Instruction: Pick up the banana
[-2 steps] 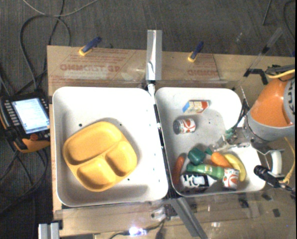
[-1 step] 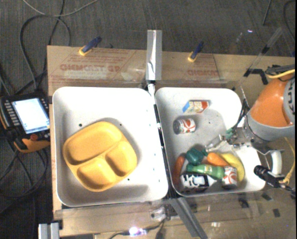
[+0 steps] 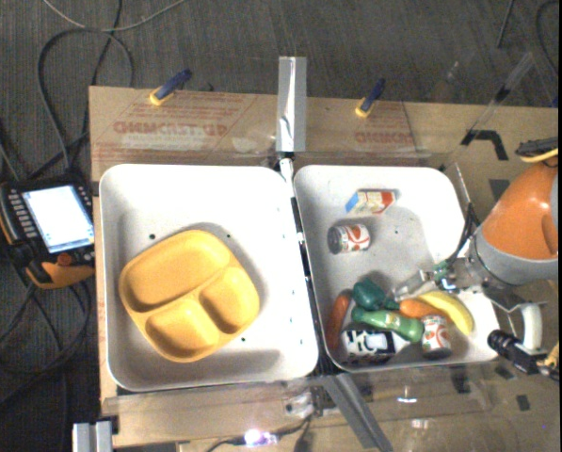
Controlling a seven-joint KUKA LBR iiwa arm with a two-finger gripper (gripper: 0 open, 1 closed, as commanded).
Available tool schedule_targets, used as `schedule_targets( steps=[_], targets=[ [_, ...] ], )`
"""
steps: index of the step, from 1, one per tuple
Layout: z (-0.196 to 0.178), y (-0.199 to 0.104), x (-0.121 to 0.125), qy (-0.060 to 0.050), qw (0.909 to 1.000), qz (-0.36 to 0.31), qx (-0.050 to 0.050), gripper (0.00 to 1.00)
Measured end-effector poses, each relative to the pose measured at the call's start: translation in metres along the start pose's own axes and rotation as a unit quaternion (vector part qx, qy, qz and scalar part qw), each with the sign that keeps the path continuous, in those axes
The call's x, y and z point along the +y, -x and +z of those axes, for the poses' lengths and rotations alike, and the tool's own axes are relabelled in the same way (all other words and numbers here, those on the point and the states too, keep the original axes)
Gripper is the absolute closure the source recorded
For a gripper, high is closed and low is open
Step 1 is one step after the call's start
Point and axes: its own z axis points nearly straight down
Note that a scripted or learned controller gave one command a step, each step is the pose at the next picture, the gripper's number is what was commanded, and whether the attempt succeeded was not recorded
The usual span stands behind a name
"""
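Faint reddish printing runs across the cardboard sheet (image 3: 262,130) behind the two bins, in two blocks, but the letters are too washed out to read. The small can (image 3: 349,238) in the right bin (image 3: 412,191) carries a red and white label (no word on it resolves). The lit screen of the handheld pendant (image 3: 50,217) at left is too blurred to read.

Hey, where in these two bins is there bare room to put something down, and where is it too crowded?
The left bin has bare floor all around the yellow tray, widest along its far side. In the right bin, the middle floor between the small can and the near pile is free. The near edge is crowded: banana, green bottle, and the gripper beside them.
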Motion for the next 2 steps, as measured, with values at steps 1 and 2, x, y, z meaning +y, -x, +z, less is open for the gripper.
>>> schedule_targets(
  steps=[1, 2],
  targets=[
    [0.0001, 0.0003, -0.0004, 0.0, 1.0, -0.005, 0.0, 0.0],
    [0.0001, 0.0, -0.0003, 0.0, 1.0, 0.0, 0.0, 0.0]
  ],
)
